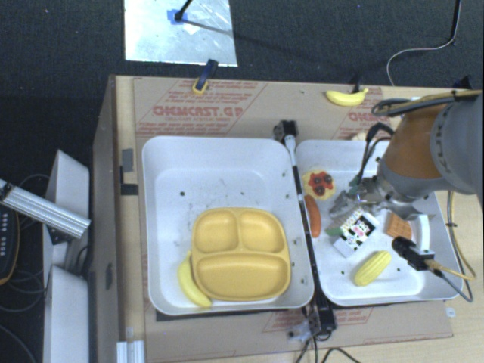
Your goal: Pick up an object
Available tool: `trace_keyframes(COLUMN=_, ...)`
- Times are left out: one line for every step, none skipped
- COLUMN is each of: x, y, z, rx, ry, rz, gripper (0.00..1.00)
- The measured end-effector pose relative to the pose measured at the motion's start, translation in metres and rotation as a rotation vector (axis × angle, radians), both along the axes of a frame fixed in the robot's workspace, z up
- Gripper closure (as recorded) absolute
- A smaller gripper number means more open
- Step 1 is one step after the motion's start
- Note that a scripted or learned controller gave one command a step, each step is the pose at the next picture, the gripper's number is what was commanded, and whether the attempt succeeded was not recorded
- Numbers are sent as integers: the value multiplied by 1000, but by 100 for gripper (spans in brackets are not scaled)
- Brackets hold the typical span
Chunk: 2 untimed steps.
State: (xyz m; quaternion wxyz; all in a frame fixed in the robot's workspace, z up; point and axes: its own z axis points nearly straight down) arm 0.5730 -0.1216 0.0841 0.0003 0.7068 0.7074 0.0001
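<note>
Objects for picking lie in the right-hand white bin (333, 293), where the arm's tool (349, 203) hangs low over the bin's middle. Whether the tool is clenched or released cannot be told from this slanted overhead view. The grey arm (446, 146), with its orange band (412, 146), reaches in from the right.

Just near of the tool lies a small white block with dark and coloured markings (354, 231). To its left, against the bin's left wall, lies a slim orange-red carrot-like piece (314, 215). Far of that sits a small yellow piece with red and black spots (319, 183). Near the bin's near edge lies a yellow corn-like piece (372, 268). A brown flat piece (396, 226) lies to the right of the block.

The left-hand white bin (219, 157) holds a yellow divided tray (240, 253), with a yellow banana (189, 282) touching its near left corner.

On the worktop (227, 108), far of the right bin, lies another small yellow banana (345, 95).
</note>
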Motion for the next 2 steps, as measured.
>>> trace_keyframes(x=40, y=-82, z=27, rx=-2, ry=-3, rz=0, gripper=0)
trace_keyframes(x=19, y=-23, z=58, rx=1, ry=-3, rz=3, gripper=0)
